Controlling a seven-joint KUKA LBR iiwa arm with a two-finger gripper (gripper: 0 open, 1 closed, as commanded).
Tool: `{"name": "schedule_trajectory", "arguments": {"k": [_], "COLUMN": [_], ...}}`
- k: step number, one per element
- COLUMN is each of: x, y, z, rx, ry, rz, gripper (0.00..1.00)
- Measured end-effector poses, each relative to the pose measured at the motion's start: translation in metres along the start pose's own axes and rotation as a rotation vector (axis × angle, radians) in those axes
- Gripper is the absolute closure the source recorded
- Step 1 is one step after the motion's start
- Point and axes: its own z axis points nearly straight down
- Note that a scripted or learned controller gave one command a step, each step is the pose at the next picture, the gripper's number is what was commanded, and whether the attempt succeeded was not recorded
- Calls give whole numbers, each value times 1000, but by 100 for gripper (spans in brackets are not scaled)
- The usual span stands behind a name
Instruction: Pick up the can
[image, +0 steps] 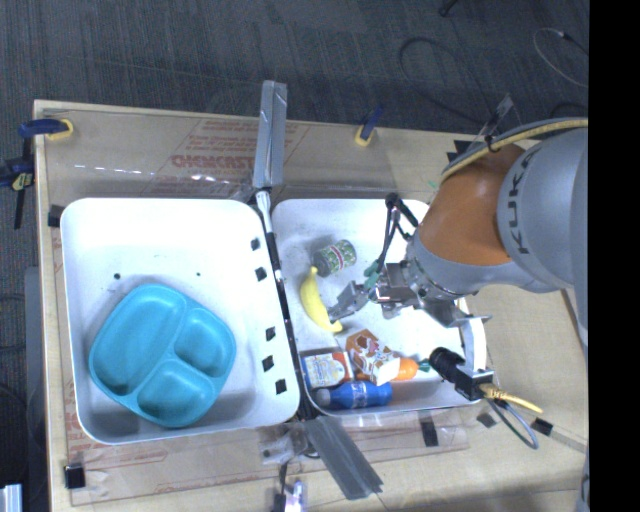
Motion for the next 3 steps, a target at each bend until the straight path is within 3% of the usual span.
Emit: {"name": "schedule_trajectory", "arguments": {"k": [1, 2, 3], "x": [-33, -21, -19], "y": [82, 135, 135], "z": [14, 97, 87], "rx": [-1, -4, -2], "ry": [-1, -1, -1], "rz": [174, 101, 94], "gripper": [0, 0, 100]}}
